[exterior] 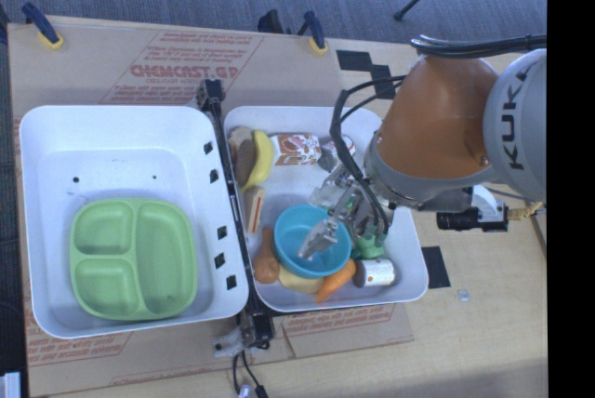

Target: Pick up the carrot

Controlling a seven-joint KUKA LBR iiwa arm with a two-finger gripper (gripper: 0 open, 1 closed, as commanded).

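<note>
The orange carrot (336, 282) lies at a slant in the right bin (409, 280), near its front wall. It is wedged between the blue bowl (296, 238) and a small white can (377, 272). My gripper (318, 241) hangs over the bowl's right half, up and left of the carrot and apart from it. It is open, with nothing between its fingers. The arm's orange band and grey wrist cover the bin's right side.
The right bin also holds a banana (260, 156), a red and white packet (296, 148), a green item (369, 245), a round orange item (268, 269) and a yellow item (296, 280) under the bowl. A green divided plate (133, 258) sits in the left bin (56, 145).
</note>
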